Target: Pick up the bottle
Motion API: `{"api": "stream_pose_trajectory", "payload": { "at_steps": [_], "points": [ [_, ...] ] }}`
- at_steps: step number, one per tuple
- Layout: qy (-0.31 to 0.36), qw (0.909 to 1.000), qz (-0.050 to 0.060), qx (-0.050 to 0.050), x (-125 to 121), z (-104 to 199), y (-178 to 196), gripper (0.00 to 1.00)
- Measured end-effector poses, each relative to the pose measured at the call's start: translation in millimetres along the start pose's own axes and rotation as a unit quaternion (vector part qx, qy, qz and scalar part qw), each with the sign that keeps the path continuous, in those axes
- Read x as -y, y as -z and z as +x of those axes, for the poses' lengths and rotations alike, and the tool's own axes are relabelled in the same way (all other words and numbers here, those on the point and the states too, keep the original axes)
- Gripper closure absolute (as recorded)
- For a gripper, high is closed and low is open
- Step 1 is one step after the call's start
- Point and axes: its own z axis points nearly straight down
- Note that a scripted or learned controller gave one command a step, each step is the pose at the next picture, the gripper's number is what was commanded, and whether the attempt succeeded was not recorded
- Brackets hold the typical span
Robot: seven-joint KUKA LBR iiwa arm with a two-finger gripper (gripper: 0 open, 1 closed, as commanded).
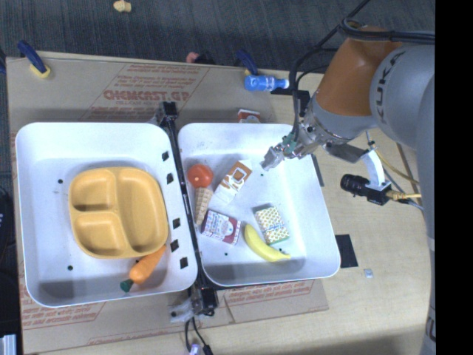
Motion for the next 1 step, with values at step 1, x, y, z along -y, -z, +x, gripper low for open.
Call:
{"api": "stream_pose_trajectory", "payload": {
  "at_steps": [1],
  "points": [
    [0.217,0.9762,0.000,0.000,29.1,-8.4,-8.5,1.00]
  ]
}}
